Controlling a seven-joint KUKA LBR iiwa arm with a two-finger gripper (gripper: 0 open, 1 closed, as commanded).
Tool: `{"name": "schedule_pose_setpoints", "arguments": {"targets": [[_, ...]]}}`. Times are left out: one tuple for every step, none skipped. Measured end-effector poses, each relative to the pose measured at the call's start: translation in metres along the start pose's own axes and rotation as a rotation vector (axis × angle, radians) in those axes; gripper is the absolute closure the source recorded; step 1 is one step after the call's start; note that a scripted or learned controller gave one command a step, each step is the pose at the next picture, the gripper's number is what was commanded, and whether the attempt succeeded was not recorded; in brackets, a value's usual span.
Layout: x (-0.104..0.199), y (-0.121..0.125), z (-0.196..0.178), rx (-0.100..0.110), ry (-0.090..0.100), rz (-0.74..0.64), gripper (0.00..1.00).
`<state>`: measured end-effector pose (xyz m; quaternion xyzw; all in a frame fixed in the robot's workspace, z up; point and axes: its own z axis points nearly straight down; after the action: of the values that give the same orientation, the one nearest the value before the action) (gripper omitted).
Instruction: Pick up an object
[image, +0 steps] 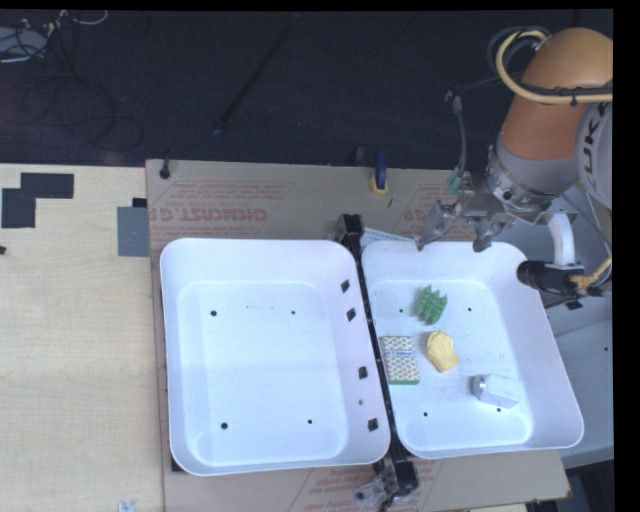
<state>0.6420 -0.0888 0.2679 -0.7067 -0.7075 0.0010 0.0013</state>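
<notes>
Camera view shows the gripper (456, 228) with fingers apart over the right bin's (545, 330) far rim, empty. Green object (431, 304), yellow object (441, 351) and packet (400, 359) lie close together; descending between them risks nudging them aside.

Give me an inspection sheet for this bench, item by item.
Surface: two white bins side by side on a brown board; left bin, right bin.
Job's things: in the right bin, a green piece, a yellow piece, a patterned packet and a grey piece, all lying apart.
Clutter: nothing seen.
Gripper: gripper over the right bin's far rim, jaws open, holding nothing.
Cables: a yellow hose loop on the arm; dark cables on the floor beyond the bench.
Surroundings: pale wood tabletop at left with black and grey patches.
</notes>
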Motion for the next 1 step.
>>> {"name": "schedule_pose_setpoints", "arguments": {"targets": [[-0.0002,0.0001,-0.0098,0.001,0.000,-0.001,1.00]]}}
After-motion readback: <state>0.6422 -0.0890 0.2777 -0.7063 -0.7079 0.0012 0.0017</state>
